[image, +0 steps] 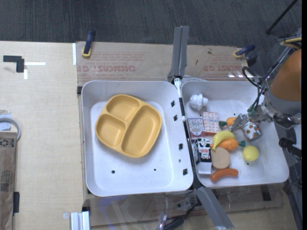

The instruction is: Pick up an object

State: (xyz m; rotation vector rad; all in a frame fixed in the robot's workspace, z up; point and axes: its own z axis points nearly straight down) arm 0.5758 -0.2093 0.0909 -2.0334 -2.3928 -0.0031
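Divided plate (128, 131) in left bin (91, 143)

The cardboard sheet (144, 61) lying on the desk behind the two bins bears red printed lettering, seen upside down from the camera; it repeats once behind each bin and seems to read "CHEMCAT, G.P.", though that is uncertain. Small cartons (204, 124) in the right bin carry print too small to read.

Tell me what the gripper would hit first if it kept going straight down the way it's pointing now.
Probably the small patterned box right under the gripper, in the right bin. The carrot lies just beside it; depth is hard to judge.
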